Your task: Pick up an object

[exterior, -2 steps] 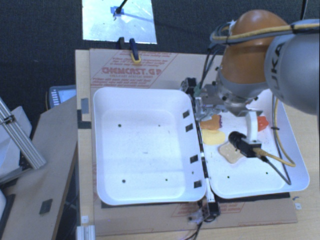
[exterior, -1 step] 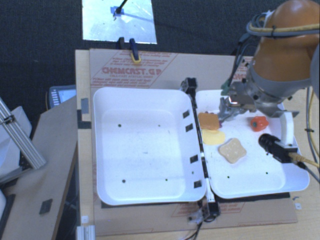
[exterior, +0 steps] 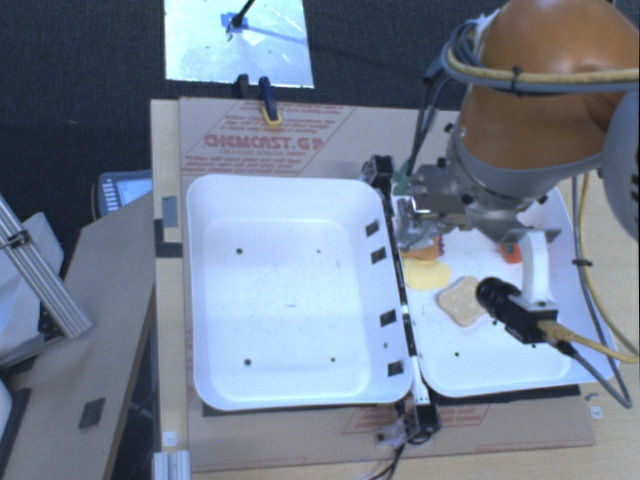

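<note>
The left bin (exterior: 290,298) has a wide, white floor with a few tiny dark dots. Its rounded walls go all the way round. The right bin (exterior: 490,364) sits tight against it. Small black clips (exterior: 379,257) sit along the wall where the two bins meet.

The right bin holds the things to pick up. A flat yellow piece (exterior: 429,276) lies near that shared wall. A tan piece shaped like toast (exterior: 461,302) touches its lower edge. A small red bit (exterior: 512,254) lies further right, apart from them. The front part of the right bin is bare white floor.

The big arm (exterior: 545,68) comes in from the right and leans over the right bin. Its round orange top is high up. The claw (exterior: 416,233) hangs low, close to the shared wall and just above the yellow piece. I cannot tell if the claw is open or closed, or if it has hold of anything.

Both bins rest on brown cardboard (exterior: 270,140) with red letters, on a tan desk (exterior: 110,348). A shiny metal square (exterior: 238,23) lies behind it on dark carpet (exterior: 70,68).
</note>
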Controlling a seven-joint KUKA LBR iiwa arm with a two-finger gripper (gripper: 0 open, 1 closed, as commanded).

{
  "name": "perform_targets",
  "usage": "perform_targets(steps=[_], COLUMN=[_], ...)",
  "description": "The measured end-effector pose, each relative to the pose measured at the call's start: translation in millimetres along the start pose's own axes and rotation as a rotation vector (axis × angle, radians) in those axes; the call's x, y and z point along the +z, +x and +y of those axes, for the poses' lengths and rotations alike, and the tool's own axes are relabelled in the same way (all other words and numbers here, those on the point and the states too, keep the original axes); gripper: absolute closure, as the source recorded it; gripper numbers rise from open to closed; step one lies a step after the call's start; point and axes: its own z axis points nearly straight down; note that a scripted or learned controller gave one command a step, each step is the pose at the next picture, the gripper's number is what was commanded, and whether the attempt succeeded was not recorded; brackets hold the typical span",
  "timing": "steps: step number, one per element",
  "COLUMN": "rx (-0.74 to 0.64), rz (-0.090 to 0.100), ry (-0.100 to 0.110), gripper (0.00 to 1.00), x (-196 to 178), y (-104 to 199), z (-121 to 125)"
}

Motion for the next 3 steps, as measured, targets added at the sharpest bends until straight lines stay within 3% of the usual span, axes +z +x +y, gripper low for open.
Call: perform_targets(steps=[1,2,3], rx=[0.003,0.004,0.002], rz=[0.003,-0.004,-0.001], ry=[-0.010,0.008,0.006], gripper=[1.00,1.00,1.00], x=[-123,-81,-97], y=[44,104,141], z=[2,82,36])
